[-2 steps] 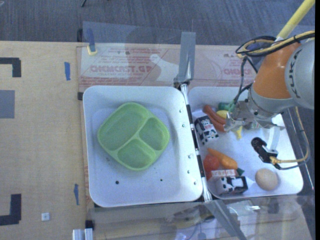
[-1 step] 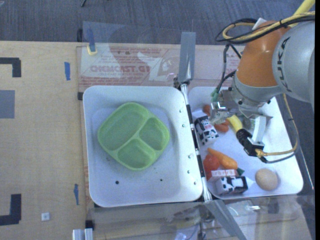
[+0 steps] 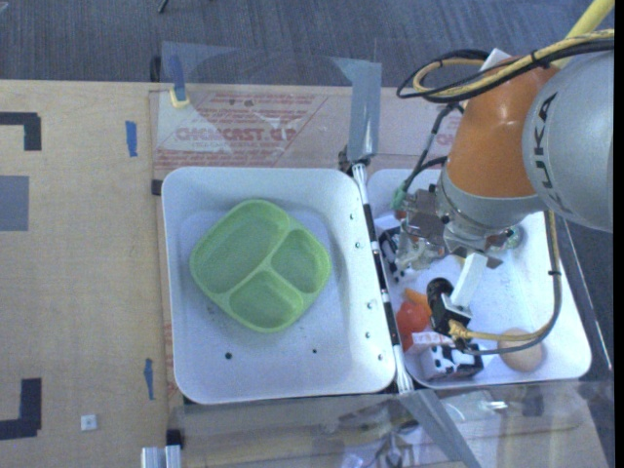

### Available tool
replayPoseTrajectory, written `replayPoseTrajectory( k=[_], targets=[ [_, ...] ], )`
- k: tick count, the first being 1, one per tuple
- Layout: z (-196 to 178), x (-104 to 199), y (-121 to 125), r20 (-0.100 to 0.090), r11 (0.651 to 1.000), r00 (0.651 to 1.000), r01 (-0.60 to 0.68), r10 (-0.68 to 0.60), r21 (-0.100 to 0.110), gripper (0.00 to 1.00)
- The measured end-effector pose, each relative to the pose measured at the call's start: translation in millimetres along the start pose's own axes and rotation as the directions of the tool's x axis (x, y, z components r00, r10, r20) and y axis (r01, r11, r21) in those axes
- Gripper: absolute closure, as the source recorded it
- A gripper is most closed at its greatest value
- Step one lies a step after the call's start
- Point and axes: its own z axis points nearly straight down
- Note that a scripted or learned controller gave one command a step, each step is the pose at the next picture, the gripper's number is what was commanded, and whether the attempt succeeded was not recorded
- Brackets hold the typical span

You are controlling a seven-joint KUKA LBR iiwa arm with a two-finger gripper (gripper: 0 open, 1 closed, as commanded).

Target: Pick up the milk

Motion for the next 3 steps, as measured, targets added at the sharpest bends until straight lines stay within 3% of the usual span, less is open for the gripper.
replayPoseTrajectory(
  k=[1, 3],
  targets=[
    [1, 8, -32, 0.0, 0.999, 0.999, -0.046, 0.046, 0.001, 1.0],
    [-17, 8, -31, 0.001, 0.999, 0.999, -0.045, 0.045, 0.003, 1.0]
  ],
)
